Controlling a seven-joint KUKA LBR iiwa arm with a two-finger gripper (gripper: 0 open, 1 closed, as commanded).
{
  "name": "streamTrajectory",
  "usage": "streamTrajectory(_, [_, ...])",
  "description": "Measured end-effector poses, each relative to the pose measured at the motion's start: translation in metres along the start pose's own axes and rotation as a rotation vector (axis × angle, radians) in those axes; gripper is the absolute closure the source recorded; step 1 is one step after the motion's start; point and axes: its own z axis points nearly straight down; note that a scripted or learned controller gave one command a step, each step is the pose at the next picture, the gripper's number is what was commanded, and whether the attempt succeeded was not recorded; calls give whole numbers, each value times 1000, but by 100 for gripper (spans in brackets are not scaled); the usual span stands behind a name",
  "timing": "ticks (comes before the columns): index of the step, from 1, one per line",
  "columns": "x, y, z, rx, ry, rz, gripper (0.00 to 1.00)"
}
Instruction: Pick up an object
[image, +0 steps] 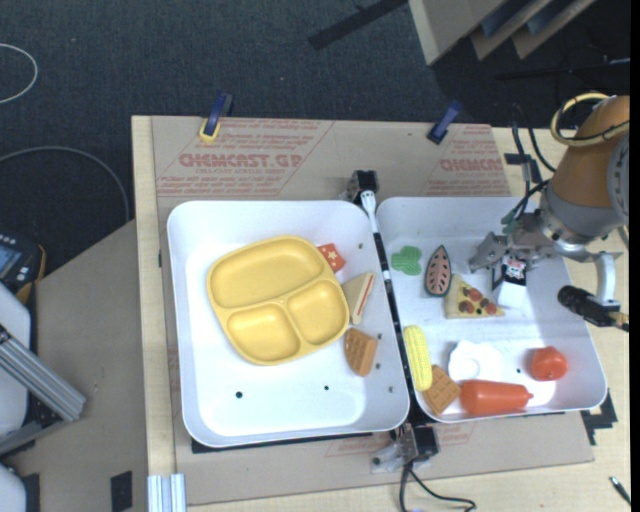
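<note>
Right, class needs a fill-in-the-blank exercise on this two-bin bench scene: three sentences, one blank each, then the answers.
1. The yellow divided plate lies in the ___ bin as the camera sees it.
2. The plate has ___ compartments.
3. The corn cob lies in the right bin, along its ___ wall.

Missing words: left; three; left

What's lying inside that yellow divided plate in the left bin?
All three compartments of the yellow plate look bare; the sandwich and red block only touch its rim. Whatever lies beneath the plate is covered.

Robotics lab: clamped bench board (300, 150), loose cables (20, 70).
</note>
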Motion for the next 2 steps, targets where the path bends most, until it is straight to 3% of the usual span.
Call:
streamTrajectory(1, [0, 1, -11, -4, -2, -1, 100])
streamTrajectory(2, [6, 8, -73, -9, -3, -2, 100])
